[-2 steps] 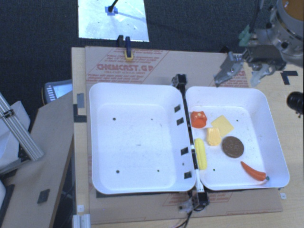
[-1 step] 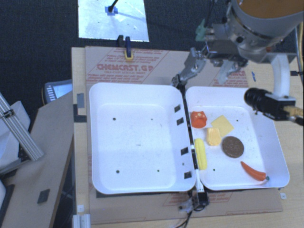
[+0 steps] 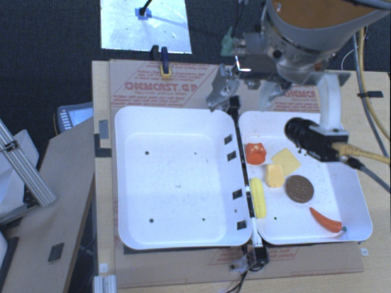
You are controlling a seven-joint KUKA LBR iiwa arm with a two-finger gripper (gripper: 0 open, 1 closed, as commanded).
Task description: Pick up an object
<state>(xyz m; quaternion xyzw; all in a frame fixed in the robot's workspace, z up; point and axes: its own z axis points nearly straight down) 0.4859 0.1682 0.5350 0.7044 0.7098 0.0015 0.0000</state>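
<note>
Right bin [image 3: 360, 218]: one tomato [image 3: 255, 153], two cheeses [image 3: 285, 161], one cookie [image 3: 300, 188], corn [image 3: 258, 198], chili [image 3: 325, 221]; gripper [image 3: 247, 96] far, jaws spread, holding nothing.

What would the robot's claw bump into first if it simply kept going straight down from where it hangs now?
Probably the far rim where the two white bins meet. The gripper hangs above that back edge, not over the food. The nearest item, an orange-red piece, lies closer to the camera. Depth is hard to judge from this slanted view.
</note>
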